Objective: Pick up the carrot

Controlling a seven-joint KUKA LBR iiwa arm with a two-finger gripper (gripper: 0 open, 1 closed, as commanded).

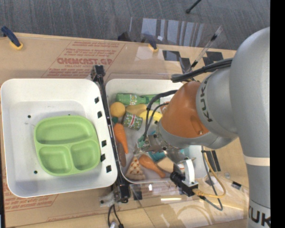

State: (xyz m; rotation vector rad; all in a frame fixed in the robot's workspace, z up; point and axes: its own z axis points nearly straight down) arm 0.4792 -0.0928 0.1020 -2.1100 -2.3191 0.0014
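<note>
The carrot [121, 137] is a long orange piece lying lengthwise near the left wall of the right bin [133, 84]. It rests among other toy foods, with nothing on top of it. My gripper [150, 145] hangs below the orange wrist band, low over the middle of the right bin. It is a short way to the right of the carrot and apart from it. The wrist blocks the gripper's tip and much of the bin's right half.
Around the carrot lie a yellow lemon [117, 109], a green can [133, 121], a green packet [131, 99], a banana [141, 110], a pizza slice [135, 170] and an orange drumstick [151, 164]. The left bin [19, 91] holds a green divided plate [66, 144].
</note>
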